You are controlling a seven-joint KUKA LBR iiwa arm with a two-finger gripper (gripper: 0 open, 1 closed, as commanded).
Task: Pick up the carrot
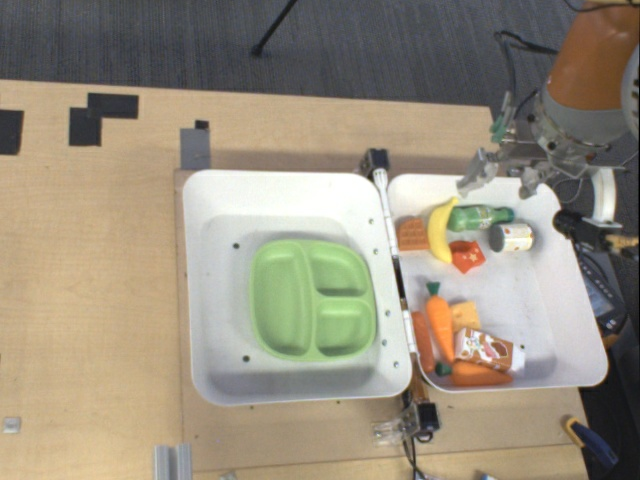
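Carrot point(438, 321): lay in the right bin point(570, 298), near its front left corner. Gripper point(503, 175): hung over the bin's far rim, fingers spread, holding nothing, well apart from the carrot.

Carrot point(438, 325): orange, green top, lying lengthwise near right bin's front-left corner.

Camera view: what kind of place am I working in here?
Probably a robotics lab bench: a wooden bench with black tape markers, two white bins of toy food including a carrot, and cables beside carpet.
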